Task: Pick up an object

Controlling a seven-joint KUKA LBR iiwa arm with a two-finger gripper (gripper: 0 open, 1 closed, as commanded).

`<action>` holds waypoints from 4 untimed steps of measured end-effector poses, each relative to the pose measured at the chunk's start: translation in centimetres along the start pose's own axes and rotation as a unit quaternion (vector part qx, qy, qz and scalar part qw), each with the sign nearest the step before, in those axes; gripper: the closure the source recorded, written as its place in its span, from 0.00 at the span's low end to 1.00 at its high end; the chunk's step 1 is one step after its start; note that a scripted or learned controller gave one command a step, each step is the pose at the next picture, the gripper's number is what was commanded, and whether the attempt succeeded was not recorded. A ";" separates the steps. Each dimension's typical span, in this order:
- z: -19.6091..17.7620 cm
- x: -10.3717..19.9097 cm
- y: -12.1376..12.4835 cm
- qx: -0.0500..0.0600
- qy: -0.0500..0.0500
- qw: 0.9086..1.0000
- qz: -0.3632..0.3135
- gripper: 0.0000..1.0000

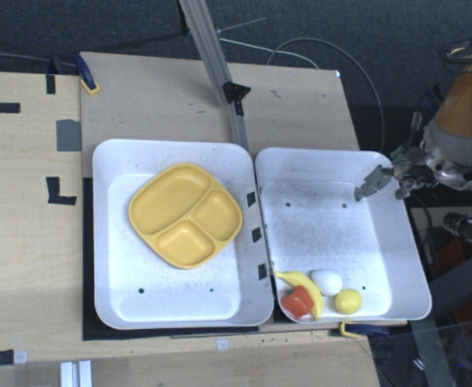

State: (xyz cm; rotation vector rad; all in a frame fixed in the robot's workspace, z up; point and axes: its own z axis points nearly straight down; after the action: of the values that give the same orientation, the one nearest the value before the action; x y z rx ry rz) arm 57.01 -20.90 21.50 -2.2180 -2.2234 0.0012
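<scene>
Several small items cluster in the front corner of the right bin [340, 216]: a yellow banana [308, 286], a red piece [298, 301] against it, a white egg-like ball [327, 280] and a yellow round fruit [348, 301]. My gripper [386, 186] hangs over the right bin's far right edge, well behind those items. It is open, with nothing between its fingers. The grey arm with its orange band comes in from the right.
A yellow three-part plate [185, 214] lies in the left bin [110, 280]. A grey metal bar [211, 47] slants down from the top to the gap between the bins. Cables loop behind the right bin.
</scene>
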 end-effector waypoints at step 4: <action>12.7 0.3 -0.3 0.000 -0.001 1.000 0.000 0.00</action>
State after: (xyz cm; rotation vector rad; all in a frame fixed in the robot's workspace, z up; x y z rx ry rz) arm 56.73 -20.58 8.84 -2.2192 -2.2247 0.0034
